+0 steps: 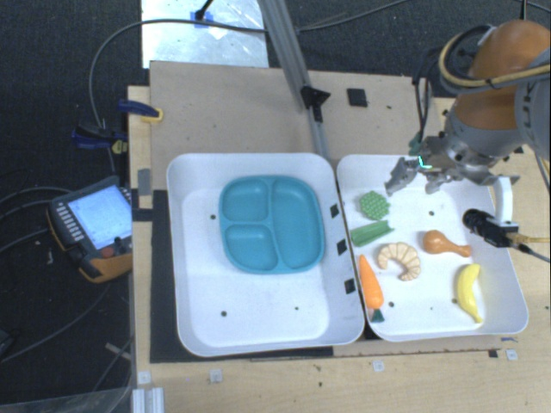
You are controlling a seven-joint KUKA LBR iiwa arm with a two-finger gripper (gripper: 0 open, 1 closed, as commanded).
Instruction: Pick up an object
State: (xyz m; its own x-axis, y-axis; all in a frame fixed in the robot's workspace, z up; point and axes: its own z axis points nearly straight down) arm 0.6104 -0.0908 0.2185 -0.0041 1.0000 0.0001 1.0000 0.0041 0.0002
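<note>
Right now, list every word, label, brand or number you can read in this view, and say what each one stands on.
No text can be read anywhere.
Handheld pendant left of the bins: its lit screen is too blurred to read.
Black tags on the bench and along the bin edges: no lettering can be made out.
Blue plate, banana, carrot: no visible labels.

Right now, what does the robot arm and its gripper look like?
The arm is grey metal with a rounded orange band above the wrist. Black and yellowish cables loop around the band. The gripper is grey, with a small green light glowing near its base.
</note>
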